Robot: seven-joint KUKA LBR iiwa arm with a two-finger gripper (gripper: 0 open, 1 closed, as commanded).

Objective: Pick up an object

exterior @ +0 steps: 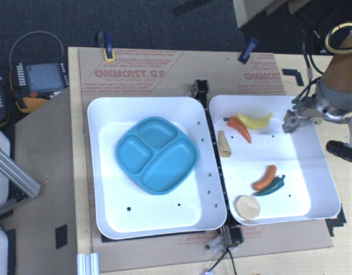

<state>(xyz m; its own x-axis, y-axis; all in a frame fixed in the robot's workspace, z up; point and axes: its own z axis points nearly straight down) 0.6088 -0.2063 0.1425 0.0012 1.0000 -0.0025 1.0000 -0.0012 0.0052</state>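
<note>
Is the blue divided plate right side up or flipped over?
Right side up. The blue divided plate lies flat in the left bin with its three compartments facing up, ridges visible between them, nothing in them.

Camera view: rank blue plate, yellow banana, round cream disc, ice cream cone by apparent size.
1. Blue plate, by far the largest.
2. Yellow banana and round cream disc: look about alike, one long and thin, one round, so unranked.
3. Ice cream cone, smallest, though close to the two above.
</note>
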